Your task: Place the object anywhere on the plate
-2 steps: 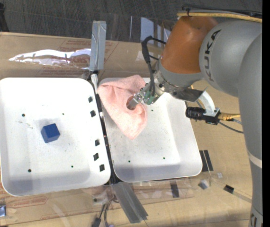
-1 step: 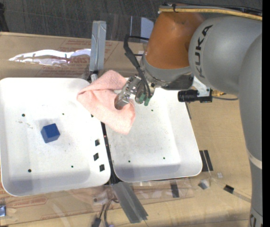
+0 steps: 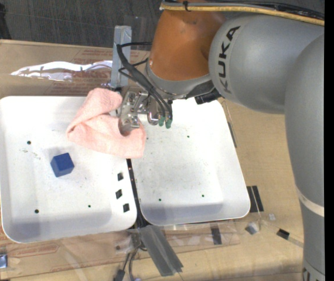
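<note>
Gripper (image 3: 130,117) over the seam between both bins, at their far edge, fingers pressed into pink cloth (image 3: 105,124), grasp impossible to confirm; cloth bunched in left bin's (image 3: 14,215) far right corner, lapping the seam; blue cube (image 3: 62,164) left of centre, well apart.

Grey KUKA-lettered arm (image 3: 261,57), orange wrist band (image 3: 179,40), black cables (image 3: 133,69)

floor: dark carpet (image 3: 67,4) (top edge) | bench (image 3: 272,174): brown board, taped | glare: clear plastic sheet (image 3: 61,71)
</note>
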